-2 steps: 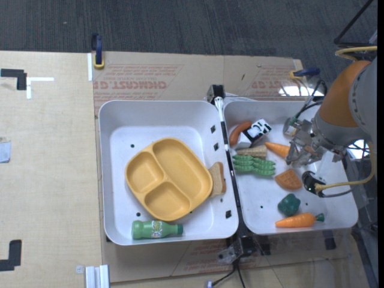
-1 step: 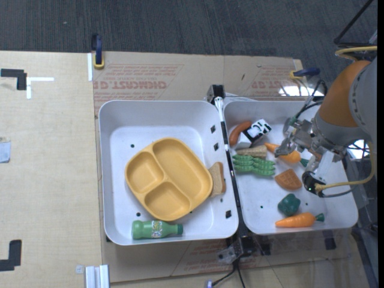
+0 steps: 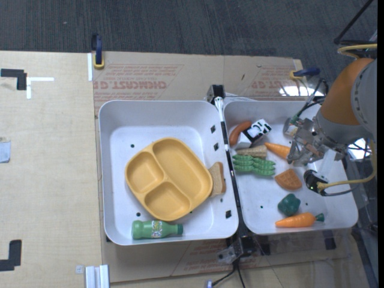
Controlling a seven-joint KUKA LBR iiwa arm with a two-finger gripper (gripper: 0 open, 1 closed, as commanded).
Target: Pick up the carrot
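Observation:
A carrot (image 3: 298, 221) with a green stub at its right end lies along the front edge of the right bin (image 3: 336, 218). A second, smaller orange carrot-like piece (image 3: 276, 149) lies mid-bin, pointing left. My gripper (image 3: 297, 152) hangs low over the right bin, just right of that smaller piece and well behind the front carrot. Nothing shows as held in it.
The right bin also holds a green pea-pod bunch (image 3: 253, 164), a red sausage (image 3: 239, 131), a black-and-white item (image 3: 258, 129), a brown wedge (image 3: 288, 179) and a green broccoli (image 3: 289, 204). In the left bin (image 3: 114, 161) are a yellow divided plate (image 3: 168, 179), a bread slice (image 3: 218, 179) and a green bottle (image 3: 156, 229).

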